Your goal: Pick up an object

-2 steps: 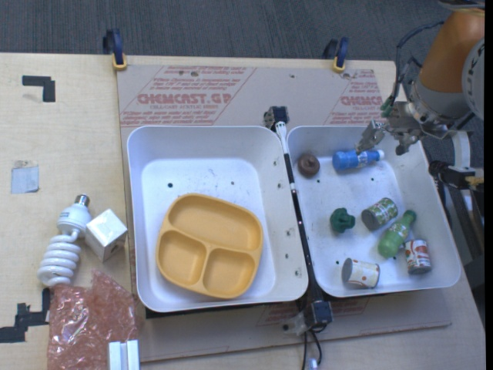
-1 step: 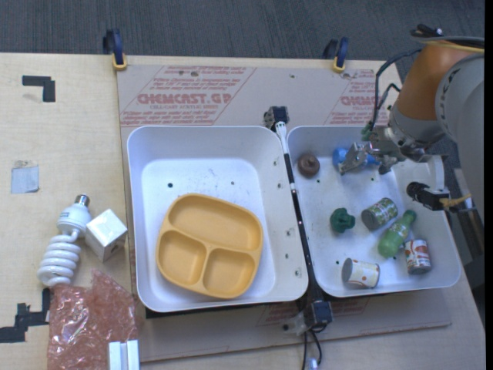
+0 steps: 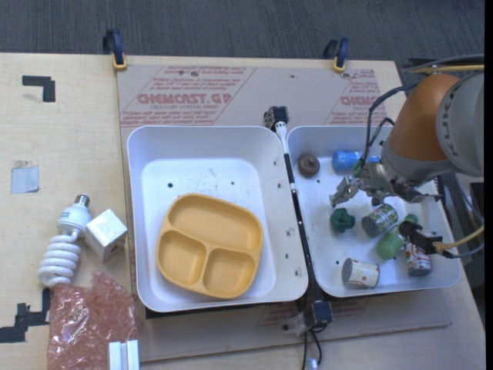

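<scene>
My gripper hangs over the middle of the right bin, with the grey arm and its orange band reaching in from the right. Just below the gripper lies a dark green object. A blue object sits just above it, and a brown disc lies to its upper left. A silver can lies right of the green object. Nothing shows held in the gripper.
Also in the right bin are a green bottle, a small red and white can and a white cup on its side. The left bin holds a yellow divided tray. A light bulb lies on the bench at left.
</scene>
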Tool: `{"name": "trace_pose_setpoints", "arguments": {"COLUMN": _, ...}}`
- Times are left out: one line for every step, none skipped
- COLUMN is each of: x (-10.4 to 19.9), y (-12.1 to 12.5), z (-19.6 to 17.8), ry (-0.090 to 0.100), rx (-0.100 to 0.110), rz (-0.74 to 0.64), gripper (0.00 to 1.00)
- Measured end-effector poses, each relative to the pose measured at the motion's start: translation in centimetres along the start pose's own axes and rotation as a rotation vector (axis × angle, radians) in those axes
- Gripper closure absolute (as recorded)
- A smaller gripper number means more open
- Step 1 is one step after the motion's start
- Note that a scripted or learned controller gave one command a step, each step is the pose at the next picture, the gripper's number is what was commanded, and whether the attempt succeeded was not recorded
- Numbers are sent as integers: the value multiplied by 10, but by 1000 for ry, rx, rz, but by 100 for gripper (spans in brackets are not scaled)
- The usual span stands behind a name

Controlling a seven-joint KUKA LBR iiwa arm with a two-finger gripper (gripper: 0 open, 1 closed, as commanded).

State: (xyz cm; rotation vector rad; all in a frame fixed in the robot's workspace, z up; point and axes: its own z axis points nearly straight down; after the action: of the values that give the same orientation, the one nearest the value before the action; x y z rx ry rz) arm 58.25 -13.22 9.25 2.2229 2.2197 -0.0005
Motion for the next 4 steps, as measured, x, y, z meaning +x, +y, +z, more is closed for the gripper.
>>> {"name": "trace_pose_setpoints", "arguments": {"x": 0, "y": 1, "z": -10, "ry": -1, "rx": -2, "rz": 1, "gripper": 100}}
{"name": "trace_pose_setpoints", "arguments": {"x": 0, "y": 1, "z": -10, "ry": -1, "rx": -2, "rz": 1, "gripper": 0}}
{"name": "trace_pose_setpoints", "arguments": {"x": 9, "y": -49, "z": 0, "ry": 0, "rx": 0, "rz": 0, "gripper": 0}}
{"name": "trace_pose_setpoints", "arguments": {"x": 34, "y": -102, "z": 0, "ry": 1, "rx": 0, "rz": 1, "gripper": 0}}
